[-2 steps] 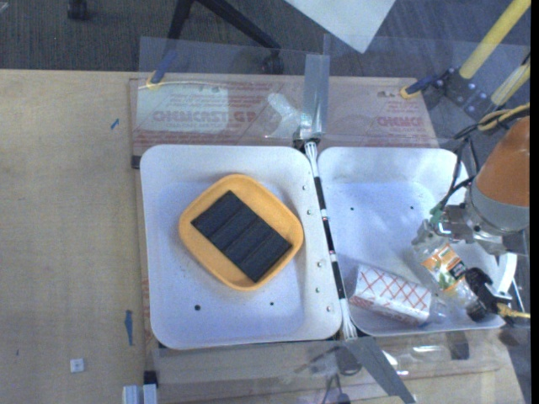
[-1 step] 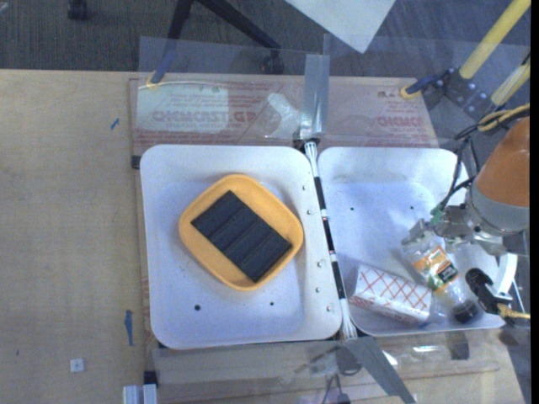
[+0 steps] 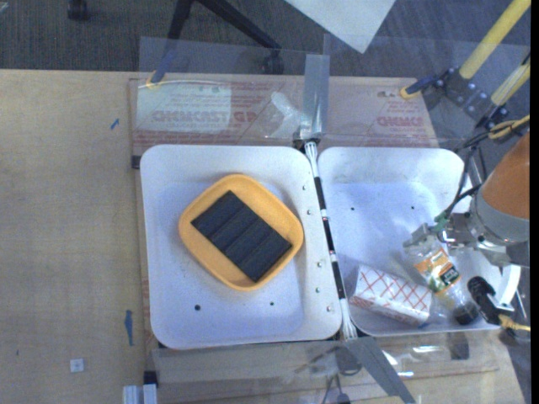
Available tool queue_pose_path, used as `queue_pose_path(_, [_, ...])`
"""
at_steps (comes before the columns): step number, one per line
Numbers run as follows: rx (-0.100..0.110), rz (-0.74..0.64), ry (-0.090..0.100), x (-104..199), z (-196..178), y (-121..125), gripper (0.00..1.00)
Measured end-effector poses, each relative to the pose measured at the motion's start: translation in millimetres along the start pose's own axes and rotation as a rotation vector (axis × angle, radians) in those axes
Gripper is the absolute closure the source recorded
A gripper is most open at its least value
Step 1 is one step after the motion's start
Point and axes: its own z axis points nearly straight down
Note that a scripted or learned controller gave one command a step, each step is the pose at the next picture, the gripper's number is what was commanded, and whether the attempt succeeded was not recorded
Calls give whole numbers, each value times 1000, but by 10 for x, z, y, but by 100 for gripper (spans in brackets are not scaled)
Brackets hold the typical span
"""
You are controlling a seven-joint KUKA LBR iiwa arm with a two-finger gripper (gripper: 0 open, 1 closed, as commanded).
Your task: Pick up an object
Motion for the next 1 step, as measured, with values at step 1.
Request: queue_pose_path(1, [-17,-19,2,-41,-54,-55,0])
